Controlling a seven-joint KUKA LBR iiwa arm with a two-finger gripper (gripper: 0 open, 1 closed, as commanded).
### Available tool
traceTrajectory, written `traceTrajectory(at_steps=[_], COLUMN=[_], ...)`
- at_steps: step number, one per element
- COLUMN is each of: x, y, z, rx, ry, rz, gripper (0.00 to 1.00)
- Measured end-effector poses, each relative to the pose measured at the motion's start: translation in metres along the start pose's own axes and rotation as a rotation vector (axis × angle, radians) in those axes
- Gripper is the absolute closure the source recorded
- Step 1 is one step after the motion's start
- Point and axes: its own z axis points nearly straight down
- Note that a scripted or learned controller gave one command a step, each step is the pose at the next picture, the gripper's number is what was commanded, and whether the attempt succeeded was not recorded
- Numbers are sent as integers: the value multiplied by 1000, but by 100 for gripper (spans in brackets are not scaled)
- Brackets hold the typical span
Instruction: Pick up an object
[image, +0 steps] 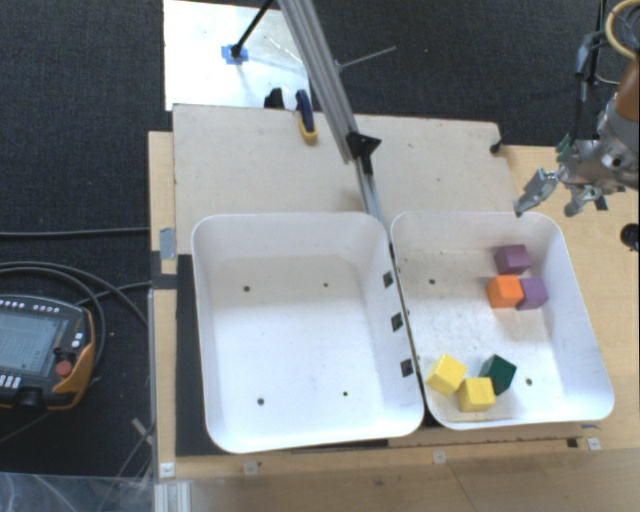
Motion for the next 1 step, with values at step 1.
traceTrajectory(at_steps=[1], x=[-15], y=[-22], z=[154], rx=[-3], ry=[-3], rz=[5], gripper=[0])
